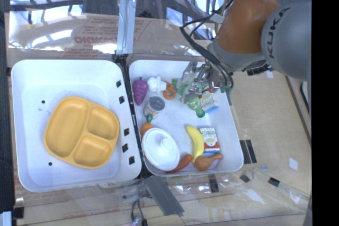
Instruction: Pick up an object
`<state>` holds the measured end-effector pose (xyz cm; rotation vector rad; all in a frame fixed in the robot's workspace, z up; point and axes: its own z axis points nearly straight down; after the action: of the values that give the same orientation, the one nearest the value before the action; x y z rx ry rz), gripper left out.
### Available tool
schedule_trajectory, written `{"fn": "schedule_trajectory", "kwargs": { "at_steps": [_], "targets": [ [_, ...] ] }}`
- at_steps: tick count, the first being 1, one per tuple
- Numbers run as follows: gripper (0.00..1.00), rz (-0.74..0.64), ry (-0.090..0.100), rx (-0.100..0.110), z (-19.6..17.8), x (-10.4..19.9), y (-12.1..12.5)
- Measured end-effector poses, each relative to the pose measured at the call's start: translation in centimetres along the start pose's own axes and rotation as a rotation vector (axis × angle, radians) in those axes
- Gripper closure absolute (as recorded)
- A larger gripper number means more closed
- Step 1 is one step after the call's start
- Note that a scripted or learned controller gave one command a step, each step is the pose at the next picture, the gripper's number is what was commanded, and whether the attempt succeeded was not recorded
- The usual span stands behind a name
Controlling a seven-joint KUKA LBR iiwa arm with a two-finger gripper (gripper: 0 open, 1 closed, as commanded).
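Green bottle [195, 104] sits under the gripper [197, 83], grip state unreadable, and the juice carton [210, 100] touching that bottle could snag and spoil the pick.

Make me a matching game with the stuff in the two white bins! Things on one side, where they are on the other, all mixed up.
Things:
1. yellow tray
2. banana
3. purple grapes
4. white bowl

Places:
A. right bin, along its left wall near the far end
B. left bin
C. right bin, near left corner
D. right bin, just left of the small carton

Pairs: 1-B, 2-D, 3-A, 4-C
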<state>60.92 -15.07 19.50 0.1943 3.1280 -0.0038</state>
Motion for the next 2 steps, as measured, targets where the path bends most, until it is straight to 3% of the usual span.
{"fn": "schedule_trajectory", "kwargs": {
  "at_steps": [1, 2],
  "targets": [
    [1.0, 0.29, 0.009, 0.0, -0.3, 4.7, -6.0],
    [1.0, 0.465, 0.003, -0.002, 0.3, 12.4, -2.9]
  ]
}}
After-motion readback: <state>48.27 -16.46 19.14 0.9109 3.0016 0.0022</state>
